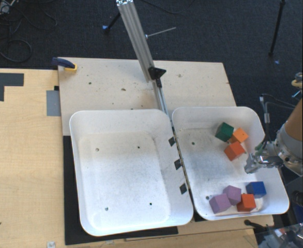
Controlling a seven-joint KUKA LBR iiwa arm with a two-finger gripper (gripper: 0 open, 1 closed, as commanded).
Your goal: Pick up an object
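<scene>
Gripper (256, 161) hovering at the right bin's (213, 115) right edge; I can't tell its state.
I'm seeing green (224, 132) and orange cubes (235, 150) near the far wall, with purple (220, 203) and blue (256, 188) blocks sitting at the near right corner.

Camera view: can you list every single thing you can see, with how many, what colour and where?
green block: 1, green, upper part of the right bin, touching an orange block
orange blocks: 3, orange, two in the upper cluster, one at the near edge
purple blocks: 2, purple, near edge of the right bin, side by side
blue block: 1, blue, near right corner of the right bin
bins: 2, white, side by side on the bench
aluminium bar: 1, silver, slanting up behind the bins
clamp: 1, blue and yellow, far left corner of the board
gripper: 1, grey, over the right bin's right rim
</scene>
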